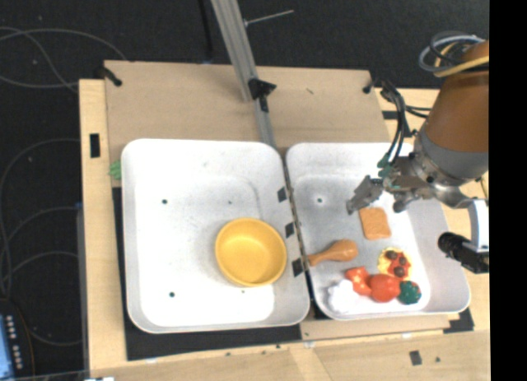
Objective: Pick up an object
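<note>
Reaching in from three o'clock, the grey arm (449, 137) with its orange band hangs over the right bin (329, 169), and the jaws (380, 194) sit above that bin's upper middle. Whether the jaws are open or shut I cannot tell, since their dark parts blur together from this slant; nothing can be seen between them.

Just below the jaws, toward six o'clock, a small tan cracker-like square (375, 223) lies flat on the bin floor, close to the jaws but seemingly apart from them. At about seven o'clock from that square lies a brown drumstick-shaped piece (333, 252), its thin end pointing toward the divide between the bins. In the right bin's five o'clock corner is a cluster: a red tomato-like piece (377, 286), a green piece (409, 292) just beside it, a yellow piece with dark spots (394, 262) above them, and something white (339, 295) at the cluster's nine o'clock side.

The left bin (181, 182) holds a yellow bowl (249, 252), upright, toward its four o'clock area. Both bins rest on the tan surface (198, 99).
</note>
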You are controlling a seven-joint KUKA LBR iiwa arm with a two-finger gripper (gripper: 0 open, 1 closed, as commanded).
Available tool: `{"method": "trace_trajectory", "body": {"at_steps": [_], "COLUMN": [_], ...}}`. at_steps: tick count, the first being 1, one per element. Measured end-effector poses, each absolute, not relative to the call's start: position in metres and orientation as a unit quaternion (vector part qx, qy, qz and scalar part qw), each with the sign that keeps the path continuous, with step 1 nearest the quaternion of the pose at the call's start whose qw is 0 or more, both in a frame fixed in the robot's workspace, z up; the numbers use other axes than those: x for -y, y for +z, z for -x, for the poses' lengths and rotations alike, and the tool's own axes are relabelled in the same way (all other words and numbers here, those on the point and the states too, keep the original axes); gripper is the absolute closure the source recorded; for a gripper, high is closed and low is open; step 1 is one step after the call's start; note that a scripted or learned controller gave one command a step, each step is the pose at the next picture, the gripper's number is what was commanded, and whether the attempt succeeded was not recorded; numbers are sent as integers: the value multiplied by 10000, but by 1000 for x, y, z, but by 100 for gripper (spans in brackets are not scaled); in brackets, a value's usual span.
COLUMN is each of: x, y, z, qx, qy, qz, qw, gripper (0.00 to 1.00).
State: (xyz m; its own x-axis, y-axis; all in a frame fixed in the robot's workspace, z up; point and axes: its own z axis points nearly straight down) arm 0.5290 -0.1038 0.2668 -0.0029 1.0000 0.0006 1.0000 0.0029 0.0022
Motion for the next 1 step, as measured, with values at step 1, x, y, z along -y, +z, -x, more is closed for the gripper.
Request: {"method": "trace_trajectory", "body": {"at_steps": [1], "x": [104], "y": [267], "z": [-529], "qx": [-7073], "qy": [10], "qz": [-7069], "qw": [7], "gripper": [0]}}
